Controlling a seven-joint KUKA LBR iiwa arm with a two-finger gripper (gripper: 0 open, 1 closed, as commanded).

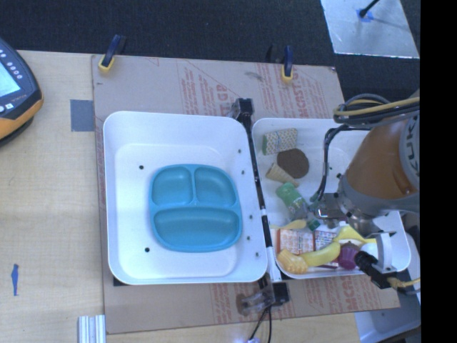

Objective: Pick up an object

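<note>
The right bin (265, 131) holds several small objects. A pale green-and-white block (279, 140) lies at its far left, with a brown round piece (293, 162) and a tan cone (279, 171) just below. A green object (289, 194) sits mid-bin. Near the front lie a red-and-white packet (295, 240), a yellow banana (319, 254) and a purple item (348, 254). My gripper (319, 210) hangs low over the middle of this bin, right of the green object and above the packet. The arm's orange band (382, 163) hides the bin's right half.
The left bin (121, 191) carries a blue divided plate (194, 207). A black clip (243, 108) sits between the bins at the back. Yellow and blue clamps (108, 61) (287, 63) hold the cardboard sheet. An orange-edged device (14, 84) lies far left.
</note>
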